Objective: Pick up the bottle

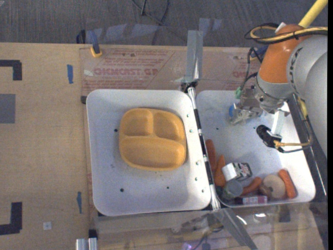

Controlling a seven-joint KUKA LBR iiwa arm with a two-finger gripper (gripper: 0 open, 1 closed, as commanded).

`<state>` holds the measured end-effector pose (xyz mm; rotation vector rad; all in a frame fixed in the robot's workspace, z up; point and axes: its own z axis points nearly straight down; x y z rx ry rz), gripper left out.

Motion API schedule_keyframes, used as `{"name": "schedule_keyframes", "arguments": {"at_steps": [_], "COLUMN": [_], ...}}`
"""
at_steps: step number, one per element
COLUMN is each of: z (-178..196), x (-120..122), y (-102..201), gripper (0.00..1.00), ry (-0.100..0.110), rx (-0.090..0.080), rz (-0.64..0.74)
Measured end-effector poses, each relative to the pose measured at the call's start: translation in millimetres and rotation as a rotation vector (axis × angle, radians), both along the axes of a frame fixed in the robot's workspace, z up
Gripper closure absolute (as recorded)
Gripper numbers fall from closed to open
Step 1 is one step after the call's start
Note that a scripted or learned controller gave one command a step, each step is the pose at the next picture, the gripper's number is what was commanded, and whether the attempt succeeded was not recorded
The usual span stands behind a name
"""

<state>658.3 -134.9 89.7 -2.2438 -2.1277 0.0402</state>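
**Bottle lies toward the near edge, away from the gripper**

The gripper (241,113) hangs over the far part of the right bin (296,163), nothing between its fingers; whether they are spread or closed I cannot tell. The bottle (235,172) lies on its side near the bin's near-left corner, among carrots (210,150), long axis roughly left-right. From the gripper it sits well apart, toward the near edge, almost straight down in the view.

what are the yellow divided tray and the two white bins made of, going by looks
Yellow three-compartment tray: likely moulded plastic; rounded edges, even colour, dull sheen. Left white bin and right white bin: probably plastic or painted sheet, smooth and matte with rounded corners; the look leaves it open.
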Motion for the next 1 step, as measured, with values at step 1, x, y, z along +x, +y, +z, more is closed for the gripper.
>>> {"name": "schedule_keyframes", "arguments": {"at_steps": [1], "z": [0.7], "x": [0.8], "y": [0.5], "gripper": [0.0], "ry": [-0.002], "rx": [0.001], "rz": [0.001]}}
